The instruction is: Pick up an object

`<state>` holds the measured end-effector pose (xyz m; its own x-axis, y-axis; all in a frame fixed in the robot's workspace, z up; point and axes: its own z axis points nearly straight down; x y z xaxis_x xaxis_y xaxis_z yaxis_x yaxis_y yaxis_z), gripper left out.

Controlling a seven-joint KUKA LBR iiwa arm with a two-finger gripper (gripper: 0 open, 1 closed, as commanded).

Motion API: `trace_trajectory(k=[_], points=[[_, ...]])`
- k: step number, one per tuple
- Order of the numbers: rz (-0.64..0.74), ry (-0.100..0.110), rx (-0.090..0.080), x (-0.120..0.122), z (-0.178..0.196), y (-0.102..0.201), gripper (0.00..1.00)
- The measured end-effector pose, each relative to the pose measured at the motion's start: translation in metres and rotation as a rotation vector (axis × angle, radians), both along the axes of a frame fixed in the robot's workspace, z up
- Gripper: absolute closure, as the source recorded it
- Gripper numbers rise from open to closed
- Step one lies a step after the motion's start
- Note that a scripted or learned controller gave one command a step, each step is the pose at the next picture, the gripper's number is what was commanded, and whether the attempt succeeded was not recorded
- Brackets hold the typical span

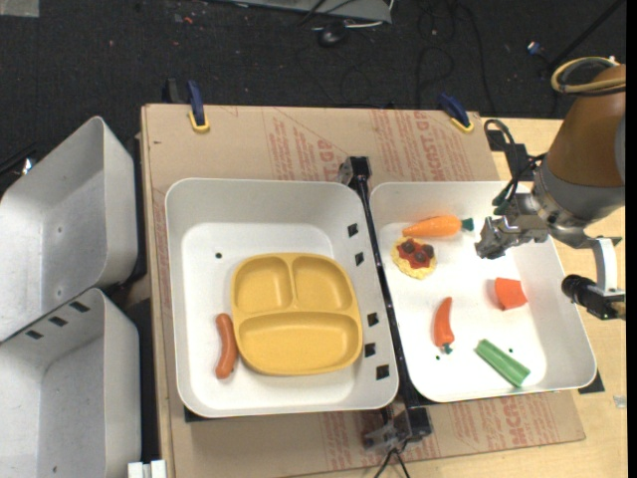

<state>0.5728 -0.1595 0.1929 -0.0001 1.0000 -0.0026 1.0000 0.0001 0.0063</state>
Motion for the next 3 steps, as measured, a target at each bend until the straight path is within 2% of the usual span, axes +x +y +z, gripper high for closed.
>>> trace_trajectory(k=[1, 2, 3], points=[[0.002, 0.003, 0.001, 0.001, 0.020, 0.000, 1.00], [0.008, 0.008, 0.005, 0.004, 0.015, 0.059, 1.00], [0.009, 0.005, 0.005, 0.004, 0.027, 0.120, 1.00]])
